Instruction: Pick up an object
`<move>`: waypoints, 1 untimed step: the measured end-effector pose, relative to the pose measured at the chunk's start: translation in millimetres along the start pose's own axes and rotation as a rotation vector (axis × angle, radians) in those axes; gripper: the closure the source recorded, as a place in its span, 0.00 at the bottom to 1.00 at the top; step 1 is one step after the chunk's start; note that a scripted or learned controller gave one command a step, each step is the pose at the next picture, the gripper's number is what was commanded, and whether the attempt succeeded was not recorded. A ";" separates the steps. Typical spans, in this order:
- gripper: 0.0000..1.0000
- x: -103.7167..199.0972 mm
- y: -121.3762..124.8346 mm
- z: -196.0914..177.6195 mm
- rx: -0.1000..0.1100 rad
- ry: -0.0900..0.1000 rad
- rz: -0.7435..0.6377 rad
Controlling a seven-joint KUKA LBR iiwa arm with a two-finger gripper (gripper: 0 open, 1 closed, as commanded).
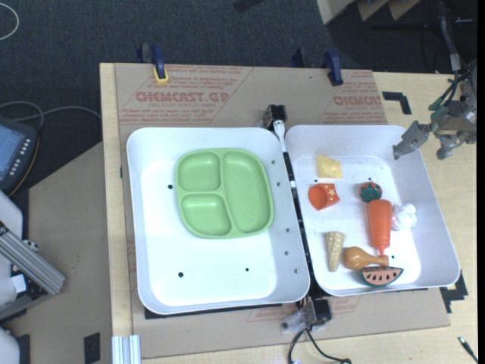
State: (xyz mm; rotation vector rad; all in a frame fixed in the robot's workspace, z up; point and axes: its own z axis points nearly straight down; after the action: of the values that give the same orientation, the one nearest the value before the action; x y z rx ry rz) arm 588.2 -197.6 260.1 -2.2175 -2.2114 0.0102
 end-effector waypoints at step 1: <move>0.00 0.5 2.2 -7.1 -0.013 -0.003 -0.003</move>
State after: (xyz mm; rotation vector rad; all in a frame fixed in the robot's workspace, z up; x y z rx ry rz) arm 590.6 -197.1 267.2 -2.2220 -2.2225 -0.0004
